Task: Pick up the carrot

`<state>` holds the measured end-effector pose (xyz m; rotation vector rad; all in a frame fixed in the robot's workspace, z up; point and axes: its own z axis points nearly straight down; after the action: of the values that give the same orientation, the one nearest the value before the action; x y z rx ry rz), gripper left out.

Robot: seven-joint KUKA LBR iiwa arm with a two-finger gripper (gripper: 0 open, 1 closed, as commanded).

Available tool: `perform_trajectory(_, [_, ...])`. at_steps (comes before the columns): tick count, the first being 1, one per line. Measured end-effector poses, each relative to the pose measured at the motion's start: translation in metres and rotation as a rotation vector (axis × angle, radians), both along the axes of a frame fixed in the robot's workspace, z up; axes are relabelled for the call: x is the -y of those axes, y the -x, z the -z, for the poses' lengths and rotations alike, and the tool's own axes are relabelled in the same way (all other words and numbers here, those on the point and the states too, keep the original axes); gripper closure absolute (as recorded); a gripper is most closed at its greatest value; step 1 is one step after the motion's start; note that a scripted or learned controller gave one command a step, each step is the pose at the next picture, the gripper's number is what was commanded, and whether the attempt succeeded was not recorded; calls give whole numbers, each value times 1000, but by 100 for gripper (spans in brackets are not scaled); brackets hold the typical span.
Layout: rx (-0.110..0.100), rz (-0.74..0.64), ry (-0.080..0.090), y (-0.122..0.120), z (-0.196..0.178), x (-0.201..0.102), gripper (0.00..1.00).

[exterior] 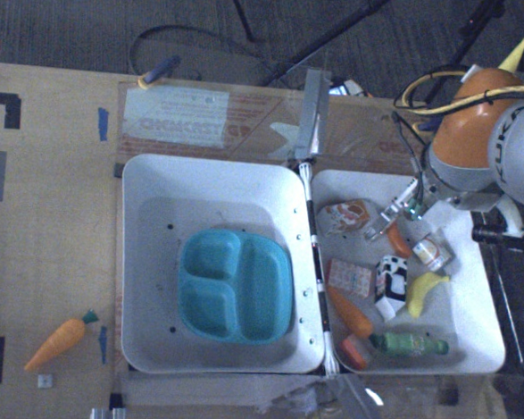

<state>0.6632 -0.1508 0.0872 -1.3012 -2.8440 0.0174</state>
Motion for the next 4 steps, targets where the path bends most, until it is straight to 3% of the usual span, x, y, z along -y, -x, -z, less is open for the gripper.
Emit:
perform_trajectory(1, [5, 281, 16, 4, 2, -22, 0])
perform_trajectory(2, [0, 276, 10, 3, -7, -27, 100])
perform_trajectory(3, [21, 181, -2, -5, -144, -81, 100])
perform_trajectory(4, [22, -297, -7, -5, -185, -198, 100])
